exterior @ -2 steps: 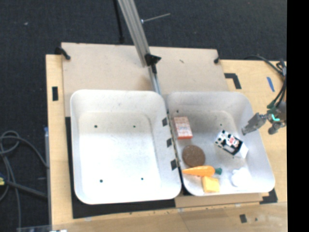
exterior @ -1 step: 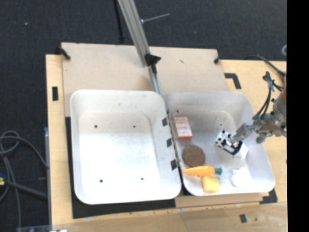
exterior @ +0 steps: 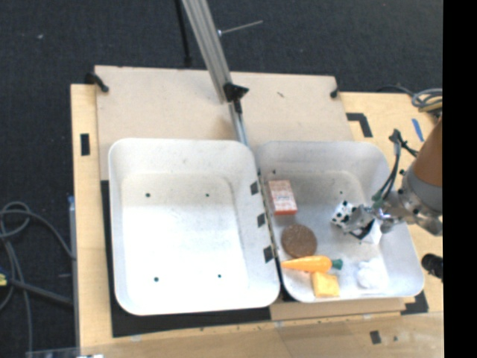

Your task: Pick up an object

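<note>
The gripper (exterior: 363, 224) sits low inside the right bin (exterior: 320, 155), near its right wall, at the end of the arm (exterior: 426, 171) that comes in from the right edge; whether it is open or closed cannot be told, and a small black-and-white object (exterior: 343, 214) lies just at its left side, contact unclear. Open floor lies toward the bin's upper half; the lower half is crowded. A small orange-and-white box (exterior: 281, 197) lies by the left wall; below it a brown round disc (exterior: 299, 240); below that a carrot (exterior: 308, 263) lying crosswise, touching a yellow block (exterior: 324, 284) near the front rim; a white lump (exterior: 369, 274) sits in the lower right corner. The left bin (exterior: 119, 200) stands alongside, its right rim touching the right bin's; a metal rail (exterior: 209, 39) slants up behind them.
</note>
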`<state>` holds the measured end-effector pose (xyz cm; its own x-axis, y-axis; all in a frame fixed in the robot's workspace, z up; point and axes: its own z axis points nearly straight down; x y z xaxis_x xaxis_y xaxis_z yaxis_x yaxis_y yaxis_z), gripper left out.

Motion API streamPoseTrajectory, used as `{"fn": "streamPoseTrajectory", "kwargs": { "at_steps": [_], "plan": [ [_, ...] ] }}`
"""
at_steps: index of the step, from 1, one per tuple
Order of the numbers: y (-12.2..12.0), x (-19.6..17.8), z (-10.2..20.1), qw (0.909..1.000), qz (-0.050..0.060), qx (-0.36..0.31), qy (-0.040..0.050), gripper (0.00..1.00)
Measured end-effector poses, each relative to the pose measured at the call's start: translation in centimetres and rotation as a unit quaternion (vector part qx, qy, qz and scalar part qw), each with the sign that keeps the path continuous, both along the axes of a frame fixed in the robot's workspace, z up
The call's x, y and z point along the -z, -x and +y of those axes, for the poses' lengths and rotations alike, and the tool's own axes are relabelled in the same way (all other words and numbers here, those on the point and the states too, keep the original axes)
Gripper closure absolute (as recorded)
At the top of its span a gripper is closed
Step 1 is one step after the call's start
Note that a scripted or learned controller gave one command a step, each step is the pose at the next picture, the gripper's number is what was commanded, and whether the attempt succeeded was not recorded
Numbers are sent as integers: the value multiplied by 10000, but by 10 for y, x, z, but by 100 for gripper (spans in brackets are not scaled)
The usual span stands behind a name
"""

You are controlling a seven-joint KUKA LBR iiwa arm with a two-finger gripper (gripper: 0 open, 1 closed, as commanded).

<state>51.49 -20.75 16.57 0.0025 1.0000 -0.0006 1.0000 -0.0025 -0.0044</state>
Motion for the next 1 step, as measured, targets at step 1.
{"fn": "streamPoseTrajectory", "kwargs": {
  "at_steps": [1],
  "plan": [
    [-2, 43, 3, 10000, -9, 8, 5, 0]
  ]
}}
